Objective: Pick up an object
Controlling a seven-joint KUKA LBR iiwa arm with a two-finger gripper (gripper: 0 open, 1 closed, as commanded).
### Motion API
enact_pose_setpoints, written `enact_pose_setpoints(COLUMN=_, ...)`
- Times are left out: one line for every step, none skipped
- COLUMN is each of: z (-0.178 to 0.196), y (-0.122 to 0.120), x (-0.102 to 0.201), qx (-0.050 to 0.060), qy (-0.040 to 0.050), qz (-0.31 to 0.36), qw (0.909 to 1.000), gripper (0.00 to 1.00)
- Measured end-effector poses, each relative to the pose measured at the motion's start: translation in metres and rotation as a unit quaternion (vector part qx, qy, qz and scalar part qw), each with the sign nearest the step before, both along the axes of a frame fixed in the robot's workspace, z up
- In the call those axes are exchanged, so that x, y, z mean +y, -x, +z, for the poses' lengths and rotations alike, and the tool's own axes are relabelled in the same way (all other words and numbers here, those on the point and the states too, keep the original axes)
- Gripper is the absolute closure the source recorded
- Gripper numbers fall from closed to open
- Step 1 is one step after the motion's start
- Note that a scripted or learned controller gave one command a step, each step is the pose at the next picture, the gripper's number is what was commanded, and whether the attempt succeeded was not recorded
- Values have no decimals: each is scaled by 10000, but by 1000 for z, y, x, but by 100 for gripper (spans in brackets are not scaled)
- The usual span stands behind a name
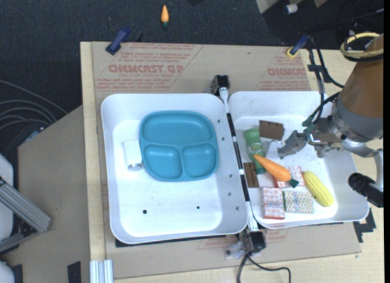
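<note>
The right bin (341, 212) holds several small items. There is an orange carrot (272, 167), a yellow corn cob (319, 188), a green cylinder (253, 141) and a brown block (271, 129). Two printed little boxes (285, 202) lie by its front edge, and a dark brown piece (248, 175) lies near its left wall. My gripper (293, 145) hangs over the middle of this bin, right of the green cylinder and above the carrot. Nothing shows in its grasp.
The left bin (116, 202) carries a blue divided plate (178, 145) and a small white object (132, 154). Blue clamps (117, 40) sit on the board's back edge. A tiny orange carrot (164, 14) lies on the dark floor behind the bench.
</note>
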State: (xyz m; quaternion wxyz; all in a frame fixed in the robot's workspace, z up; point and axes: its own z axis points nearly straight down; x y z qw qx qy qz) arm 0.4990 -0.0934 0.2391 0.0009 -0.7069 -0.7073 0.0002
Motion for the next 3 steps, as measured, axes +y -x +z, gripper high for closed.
enact_pose_setpoints(z=-55, y=-58, x=16, qx=-9, qy=5, qz=0, qw=10000, gripper=0)
enact_pose_setpoints(z=-152, y=-49, x=1, qx=-25, qy=8, qz=-4, qw=10000, gripper=0)
enact_pose_setpoints(z=-143, y=-49, x=2, qx=-31, qy=6, qz=-8, qw=10000, gripper=100)
